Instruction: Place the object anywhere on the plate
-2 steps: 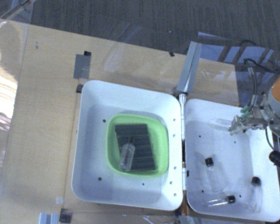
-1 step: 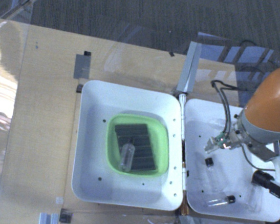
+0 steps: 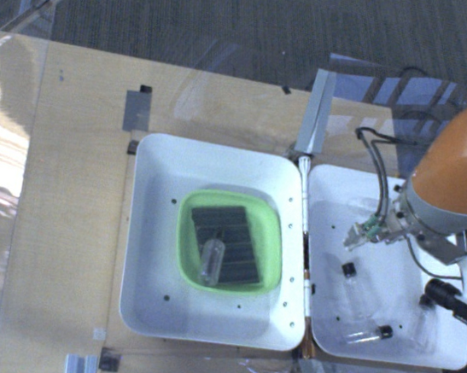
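Clear plastic tube (image 3: 212, 258) lying on dark grey slab in square green plate (image 3: 188, 218), left bin (image 3: 152, 213). Tool (image 3: 363, 231) hovering over right bin (image 3: 336, 196); grip state unreadable. Advise retreating without disturbing plate.

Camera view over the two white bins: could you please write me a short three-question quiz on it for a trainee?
1. True or false: the green square plate sits in the left white bin.
2. What lies on the dark ridged slab on that plate? A) a clear tube B) a red ball C) a metal spoon
3. Fill in: the grey arm with the orange band hangs over the ___ bin.
Key: 1 true; 2 A; 3 right.
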Robot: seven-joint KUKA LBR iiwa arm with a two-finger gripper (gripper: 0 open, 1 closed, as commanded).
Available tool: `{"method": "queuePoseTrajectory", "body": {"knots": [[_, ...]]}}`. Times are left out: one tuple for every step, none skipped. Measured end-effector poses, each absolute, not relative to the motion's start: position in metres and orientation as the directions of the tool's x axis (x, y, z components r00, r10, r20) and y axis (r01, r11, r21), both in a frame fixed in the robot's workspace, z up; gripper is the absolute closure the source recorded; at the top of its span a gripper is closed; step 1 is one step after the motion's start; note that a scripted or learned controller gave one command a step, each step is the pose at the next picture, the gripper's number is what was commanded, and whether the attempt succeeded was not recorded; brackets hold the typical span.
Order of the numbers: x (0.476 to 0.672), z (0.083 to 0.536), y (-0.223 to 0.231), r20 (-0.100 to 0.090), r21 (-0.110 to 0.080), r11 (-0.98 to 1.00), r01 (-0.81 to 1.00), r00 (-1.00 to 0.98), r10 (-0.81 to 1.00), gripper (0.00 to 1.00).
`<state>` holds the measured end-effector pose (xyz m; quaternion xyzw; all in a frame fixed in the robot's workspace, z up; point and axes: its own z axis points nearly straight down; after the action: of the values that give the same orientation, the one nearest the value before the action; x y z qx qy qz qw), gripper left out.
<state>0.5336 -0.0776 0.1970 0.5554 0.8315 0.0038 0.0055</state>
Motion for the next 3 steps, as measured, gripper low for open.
{"method": "queuePoseTrajectory", "body": {"knots": [[0.534,0.197,-0.078,-0.005,0.012,0.383,0.924,-0.383,0.924,0.0],[0.571,0.167,-0.167,-0.005,0.006,0.413,0.911,-0.413,0.911,0.0],[0.601,0.228,-0.206,-0.008,0.008,0.445,0.895,-0.445,0.895,0.0]]}}
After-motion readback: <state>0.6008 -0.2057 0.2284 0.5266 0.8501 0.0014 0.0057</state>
